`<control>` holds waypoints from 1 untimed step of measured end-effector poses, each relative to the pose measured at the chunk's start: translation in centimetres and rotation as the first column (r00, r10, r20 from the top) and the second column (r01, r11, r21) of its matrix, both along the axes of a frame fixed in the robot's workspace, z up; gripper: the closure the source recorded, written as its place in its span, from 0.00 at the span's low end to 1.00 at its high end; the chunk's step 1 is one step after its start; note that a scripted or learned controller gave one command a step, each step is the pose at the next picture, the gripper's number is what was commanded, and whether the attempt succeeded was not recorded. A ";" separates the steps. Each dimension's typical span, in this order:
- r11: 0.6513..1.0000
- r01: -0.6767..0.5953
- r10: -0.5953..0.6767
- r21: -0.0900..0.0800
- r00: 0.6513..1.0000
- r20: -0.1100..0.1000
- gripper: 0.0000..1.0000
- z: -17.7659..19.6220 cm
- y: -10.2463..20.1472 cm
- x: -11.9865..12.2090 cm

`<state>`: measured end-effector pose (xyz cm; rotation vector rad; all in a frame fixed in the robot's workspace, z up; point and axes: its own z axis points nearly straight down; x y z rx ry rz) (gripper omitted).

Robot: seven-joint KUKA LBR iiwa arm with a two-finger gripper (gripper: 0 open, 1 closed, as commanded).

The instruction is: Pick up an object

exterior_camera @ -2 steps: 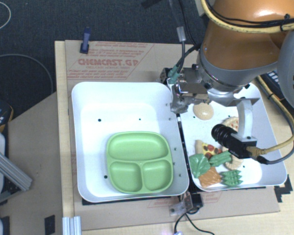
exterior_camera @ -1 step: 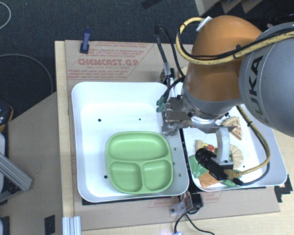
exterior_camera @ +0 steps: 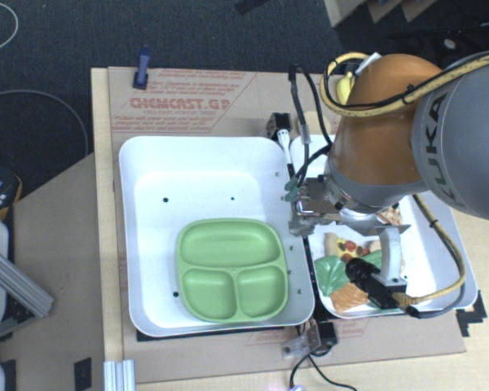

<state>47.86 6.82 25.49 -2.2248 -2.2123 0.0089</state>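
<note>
two bins on my feed: the pincer (exterior_camera: 342, 218) hangs over the right bin (exterior_camera: 442, 255), hidden under the arm (exterior_camera: 383, 129), so i cannot tell if it is wide or narrow. close beside it lie a green leafy toy (exterior_camera: 330, 274) and an orange piece (exterior_camera: 349, 298); a green divided plate (exterior_camera: 231, 269) sits left of it.

Green tray (exterior_camera: 230, 267): smooth matt plastic; white bin (exterior_camera: 147, 186): glossy plastic.
</note>
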 end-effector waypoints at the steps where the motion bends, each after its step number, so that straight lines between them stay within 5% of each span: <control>1: 1.000 -0.005 0.005 0.001 1.000 0.007 1.00 1.3 0.3 0.1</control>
